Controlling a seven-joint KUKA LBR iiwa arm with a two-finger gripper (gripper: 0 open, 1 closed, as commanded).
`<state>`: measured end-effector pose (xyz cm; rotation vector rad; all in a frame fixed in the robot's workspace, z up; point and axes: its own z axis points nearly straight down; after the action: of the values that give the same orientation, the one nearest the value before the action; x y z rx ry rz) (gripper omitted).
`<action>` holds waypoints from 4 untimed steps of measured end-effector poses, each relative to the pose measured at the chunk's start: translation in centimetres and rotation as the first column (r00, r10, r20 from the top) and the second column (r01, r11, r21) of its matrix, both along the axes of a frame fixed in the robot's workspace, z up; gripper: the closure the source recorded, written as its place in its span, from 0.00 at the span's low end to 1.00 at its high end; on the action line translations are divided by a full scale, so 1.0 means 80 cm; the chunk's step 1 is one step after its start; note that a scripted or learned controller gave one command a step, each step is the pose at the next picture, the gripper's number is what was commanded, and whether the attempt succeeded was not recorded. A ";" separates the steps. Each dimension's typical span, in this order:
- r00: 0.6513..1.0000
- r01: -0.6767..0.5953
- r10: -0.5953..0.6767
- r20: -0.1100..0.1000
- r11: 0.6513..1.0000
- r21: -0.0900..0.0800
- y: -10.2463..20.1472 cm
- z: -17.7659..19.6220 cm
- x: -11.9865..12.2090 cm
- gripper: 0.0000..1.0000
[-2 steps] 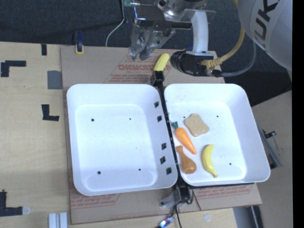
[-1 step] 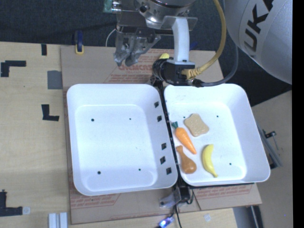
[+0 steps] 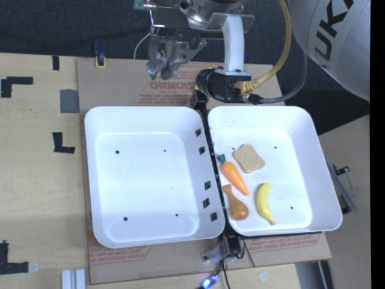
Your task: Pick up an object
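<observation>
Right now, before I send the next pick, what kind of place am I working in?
Most likely a robotics lab test bench, not a kitchen. Two white bins sit on cardboard; the right one holds toy food: a banana, a carrot and a bread slice. The gripper hangs above, cables trailing.

A pale wooden table (image 3: 36, 179) fills the lower scene; black tape marks (image 3: 60, 144) lie on its left part, with a grey patch (image 3: 69, 100) nearby; a brown cardboard sheet (image 3: 120, 86) with red print lies flat on it, reaching toward the far edge; a blue and yellow clamp (image 3: 100, 54) sits at the far edge; beyond the table the background (image 3: 60, 11) is dark blue; the light is even, with soft shadows.
</observation>
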<state>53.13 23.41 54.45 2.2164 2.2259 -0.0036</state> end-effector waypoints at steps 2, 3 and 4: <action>1.000 -0.004 0.004 -0.002 1.000 -0.001 0.002 0.024 0.000 1.00; 1.000 -0.006 0.006 -0.003 1.000 -0.002 0.003 0.036 0.000 1.00; 1.000 -0.008 0.007 -0.005 1.000 -0.003 0.004 0.048 0.000 1.00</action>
<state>53.12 23.71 58.31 2.2089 2.2351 -0.0121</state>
